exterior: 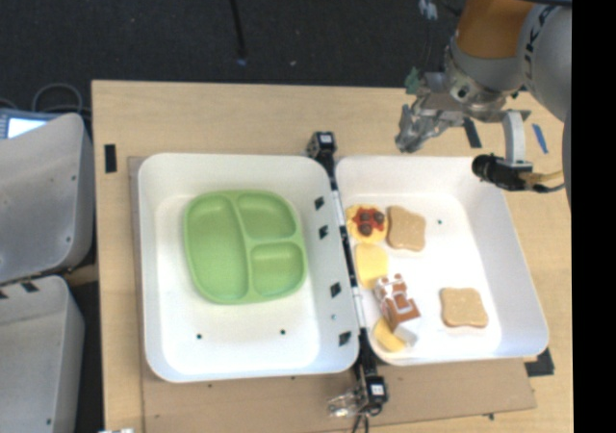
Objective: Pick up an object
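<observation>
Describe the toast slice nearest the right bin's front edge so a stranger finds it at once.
Start at the right-hand shallow white bin. Near its front right sits a tan square toast slice, alone on bare white; the other tan toast slice lies farther back, beside red berries.

A pale wooden worktop point(241, 114) carries two shallow white bins. The left bin point(154, 325) holds a green divided plate point(245, 246) (three compartments, lying flat). A black clip point(320, 144) sits where the bins meet, beside the right bin point(510, 267).
</observation>
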`<state>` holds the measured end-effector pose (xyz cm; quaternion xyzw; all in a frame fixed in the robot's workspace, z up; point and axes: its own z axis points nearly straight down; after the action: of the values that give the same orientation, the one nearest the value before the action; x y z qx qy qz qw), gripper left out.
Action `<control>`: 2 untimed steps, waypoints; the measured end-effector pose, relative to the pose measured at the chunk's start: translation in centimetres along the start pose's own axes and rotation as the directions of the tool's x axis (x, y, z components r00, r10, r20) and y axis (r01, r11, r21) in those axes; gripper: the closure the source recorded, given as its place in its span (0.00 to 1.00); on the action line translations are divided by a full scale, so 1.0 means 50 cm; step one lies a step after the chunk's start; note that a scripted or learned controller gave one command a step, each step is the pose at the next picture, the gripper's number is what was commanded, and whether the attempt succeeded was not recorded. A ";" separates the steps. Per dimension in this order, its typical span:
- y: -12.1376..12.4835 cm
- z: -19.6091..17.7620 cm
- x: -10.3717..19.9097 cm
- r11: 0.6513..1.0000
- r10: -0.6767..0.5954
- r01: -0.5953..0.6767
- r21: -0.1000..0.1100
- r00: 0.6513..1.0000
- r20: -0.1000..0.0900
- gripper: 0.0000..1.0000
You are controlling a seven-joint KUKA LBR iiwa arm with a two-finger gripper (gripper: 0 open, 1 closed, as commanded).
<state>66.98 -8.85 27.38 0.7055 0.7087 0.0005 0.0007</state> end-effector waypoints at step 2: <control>-0.071 0.031 0.190 1.000 0.000 0.000 0.004 1.000 0.000 1.00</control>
<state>63.41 0.62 25.81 0.7054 0.7088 -0.0007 -0.0007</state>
